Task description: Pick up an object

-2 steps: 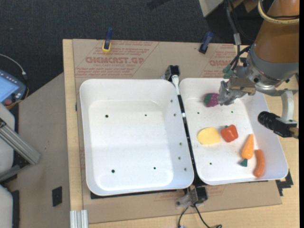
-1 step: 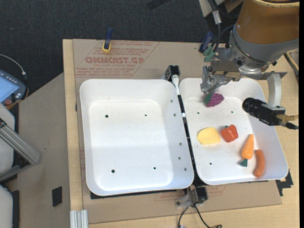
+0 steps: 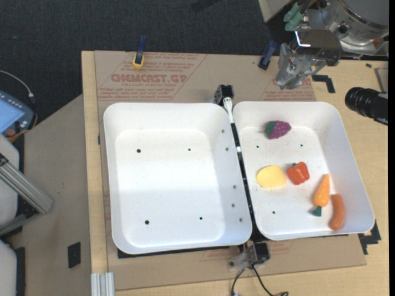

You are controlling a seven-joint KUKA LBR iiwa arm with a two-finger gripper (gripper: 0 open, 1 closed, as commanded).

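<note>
The right bin (image 3: pixel 345 140) holds several toy foods: a purple grape bunch (image 3: pixel 278 129) near its far side, a yellow lemon-like piece (image 3: pixel 271 177) and a red pepper (image 3: pixel 297 173) in the middle, an orange carrot (image 3: pixel 321 192) and an orange-brown sausage (image 3: pixel 336 211) toward the near right corner. My gripper (image 3: pixel 290 79) hangs above the bench just beyond the right bin's far edge, high over the grapes, with its grey fingers pointing down. Nothing is between the fingers.
The left bin (image 3: pixel 123 165) lies beside the right one, with a black hinge strip (image 3: pixel 237 159) between them. A blue and yellow clamp (image 3: pixel 139 53) and a blue clip (image 3: pixel 267 54) sit on the cardboard at the back. A black camera lens (image 3: pixel 367 103) juts in at the right.
</note>
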